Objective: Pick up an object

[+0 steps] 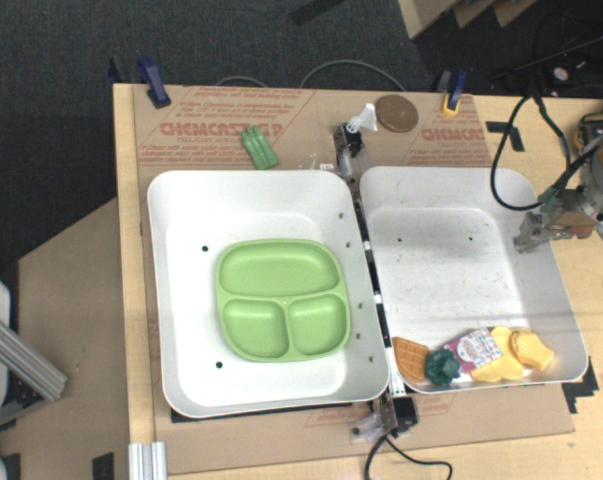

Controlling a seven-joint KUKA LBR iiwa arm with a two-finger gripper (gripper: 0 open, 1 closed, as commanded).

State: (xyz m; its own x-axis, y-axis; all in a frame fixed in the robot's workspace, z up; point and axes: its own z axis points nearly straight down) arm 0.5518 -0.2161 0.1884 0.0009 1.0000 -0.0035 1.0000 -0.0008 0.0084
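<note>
Resting in the left shallow white bin (pixel 181 268): a green three-compartment plastic tray (pixel 281 298). Lying along the near edge of the right white bin (pixel 451 258): small toy food pieces (pixel 476 356), clustered. Gripper (pixel 556 218) hovering at that bin's right rim; its opening cannot be judged.

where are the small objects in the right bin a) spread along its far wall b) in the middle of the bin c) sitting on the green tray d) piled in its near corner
d: the small objects are clustered along the near edge of the right bin, while the green tray lies in the left bin.
</note>
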